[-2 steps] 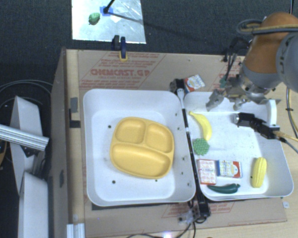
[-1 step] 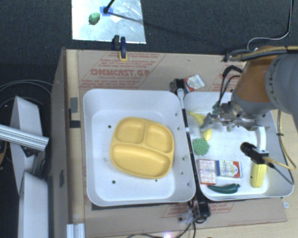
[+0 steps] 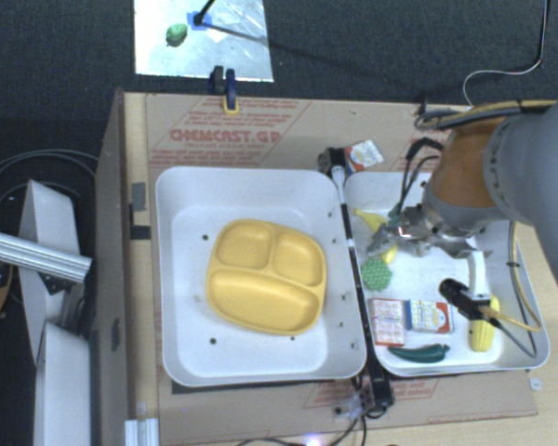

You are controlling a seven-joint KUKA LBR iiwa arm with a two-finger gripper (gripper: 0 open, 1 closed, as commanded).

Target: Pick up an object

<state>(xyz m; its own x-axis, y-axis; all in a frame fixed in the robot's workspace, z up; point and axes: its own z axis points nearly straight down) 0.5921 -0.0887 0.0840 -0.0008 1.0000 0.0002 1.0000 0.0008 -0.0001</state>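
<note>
**Arm low over right bin, tool near green object**

Arm enters from the right, orange band above the wrist, tool [image 3: 391, 240] down inside the right bin [image 3: 521, 356]. Cannot tell its state. Just below the tool: a round, bumpy green object [image 3: 377, 274]. Further below: two printed cards [image 3: 409, 318], text unreadable. Left bin holds a yellow three-compartment plastic tray [image 3: 265, 275]. Cardboard [image 3: 225, 128] reads "CHEMCAST GP".
</note>
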